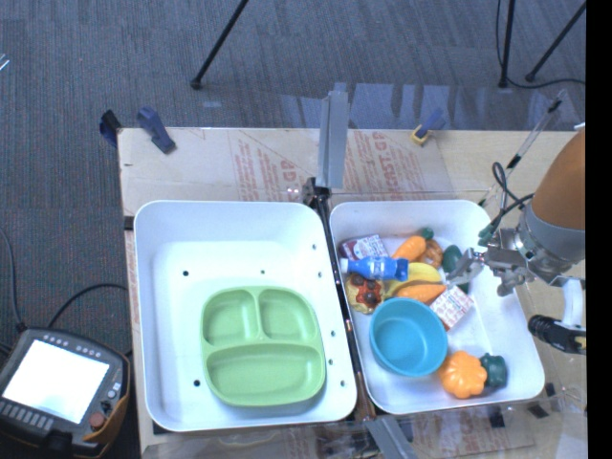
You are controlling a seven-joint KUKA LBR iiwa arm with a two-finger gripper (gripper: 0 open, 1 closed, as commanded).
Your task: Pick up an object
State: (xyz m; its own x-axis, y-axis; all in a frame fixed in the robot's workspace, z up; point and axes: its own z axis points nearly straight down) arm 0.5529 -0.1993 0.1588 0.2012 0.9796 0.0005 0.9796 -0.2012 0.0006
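Note:
The right bin point(502, 328) holds a pile of toy food. In it are a blue bowl point(409, 338), an orange pepper point(461, 375) beside a dark green piece point(495, 369), a blue bottle point(379, 268), a carrot point(411, 248), a yellow banana point(422, 273) and a red-and-white checked packet point(452, 307). My gripper point(466, 265) reaches in from the right and hovers low over the bin's upper right part, just right of the carrot and banana. Nothing is visibly held in it.
The left bin point(172, 256) holds a green divided plate point(263, 344). A grey post point(334, 146) stands behind the seam between the bins. A tablet point(57, 381) lies on the floor at lower left. Tripod legs stand behind the bench.

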